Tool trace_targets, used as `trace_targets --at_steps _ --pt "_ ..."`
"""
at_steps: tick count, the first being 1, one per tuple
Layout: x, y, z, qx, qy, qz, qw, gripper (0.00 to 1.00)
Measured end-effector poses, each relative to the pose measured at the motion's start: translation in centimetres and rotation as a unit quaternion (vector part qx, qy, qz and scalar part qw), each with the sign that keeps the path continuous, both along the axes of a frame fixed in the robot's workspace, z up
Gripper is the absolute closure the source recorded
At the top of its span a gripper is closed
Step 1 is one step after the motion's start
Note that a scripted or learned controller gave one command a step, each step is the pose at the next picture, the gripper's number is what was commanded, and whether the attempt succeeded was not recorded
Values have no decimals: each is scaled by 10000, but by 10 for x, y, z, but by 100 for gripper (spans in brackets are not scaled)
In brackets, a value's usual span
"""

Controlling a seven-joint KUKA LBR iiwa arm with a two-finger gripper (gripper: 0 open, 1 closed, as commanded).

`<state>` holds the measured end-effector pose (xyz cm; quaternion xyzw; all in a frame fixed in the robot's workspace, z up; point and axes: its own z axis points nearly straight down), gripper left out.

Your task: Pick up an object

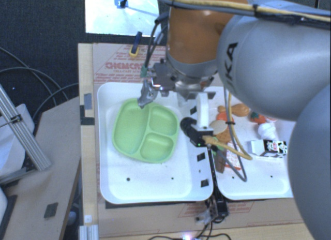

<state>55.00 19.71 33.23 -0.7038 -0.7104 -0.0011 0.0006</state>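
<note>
The gripper [146, 98] hung at the green tray's [146, 132] twelve-o'clock rim — finger spacing could not be told — and might slip off that thin, sloped edge.

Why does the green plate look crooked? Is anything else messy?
The green divided plate lies turned at an angle in the left bin, with the pincer at its top edge. In the right bin, small toys are piled together.
</note>
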Motion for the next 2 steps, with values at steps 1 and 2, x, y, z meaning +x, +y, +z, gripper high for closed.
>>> trace_targets --at_steps 1,2 --pt "-66 -25 30 -2 1 -18 10000 0" --pt "-63 -22 94 6 -39 -17 10000 0"
